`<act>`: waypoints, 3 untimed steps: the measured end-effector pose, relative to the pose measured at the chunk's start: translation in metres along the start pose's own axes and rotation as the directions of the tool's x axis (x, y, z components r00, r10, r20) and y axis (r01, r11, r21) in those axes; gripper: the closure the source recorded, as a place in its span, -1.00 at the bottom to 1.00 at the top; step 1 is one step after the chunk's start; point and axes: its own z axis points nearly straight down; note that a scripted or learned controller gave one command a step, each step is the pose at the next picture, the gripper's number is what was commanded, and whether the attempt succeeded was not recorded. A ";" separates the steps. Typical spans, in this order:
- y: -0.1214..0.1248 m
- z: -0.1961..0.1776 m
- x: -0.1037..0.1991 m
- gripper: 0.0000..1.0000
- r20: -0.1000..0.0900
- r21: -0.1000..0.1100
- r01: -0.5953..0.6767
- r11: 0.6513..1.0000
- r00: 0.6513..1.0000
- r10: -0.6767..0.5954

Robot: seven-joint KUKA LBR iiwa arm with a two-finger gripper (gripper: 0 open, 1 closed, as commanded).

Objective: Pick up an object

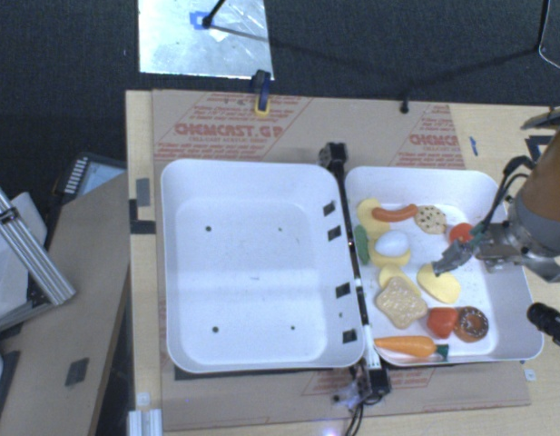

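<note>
**Over the right bin, the gripper hangs by a yellow toy**

Over the right bin (484,182), near its right edge, the gripper (446,262) hangs low among the toy foods. The grey arm (541,216) comes in from the right side of the bench (289,121). Its dark fingers point down and to the left, and their tips sit at the top edge of a pale yellow toy (440,284). I cannot tell if the fingers are spread or pressed together, because they look like one dark shape from up here. No toy shows between them, so I would say nothing is held yet.

The yellow toy lies near the middle of the right bin. A waffle cracker (399,302) is just beside it, toward the left edge. A red tomato (442,321) and a chocolate donut (471,323) lie near the front edge, and a carrot (408,344) rests along the front rim. A sausage (394,213) and a cookie (430,218) lie toward the back edge, with a white egg (391,243) near the middle.

The left bin (184,189) is where no toys lie.

To do this step well, I think the fingers should go one on each side of the yellow toy, then close gently. The toy looks flat and smooth, so it may slip. Lift straight up and slowly, and keep away from the cracker and tomato close by.
</note>
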 end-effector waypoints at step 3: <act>0.050 0.111 0.041 -1.00 0.001 -0.008 0.004 1.000 1.000 -0.004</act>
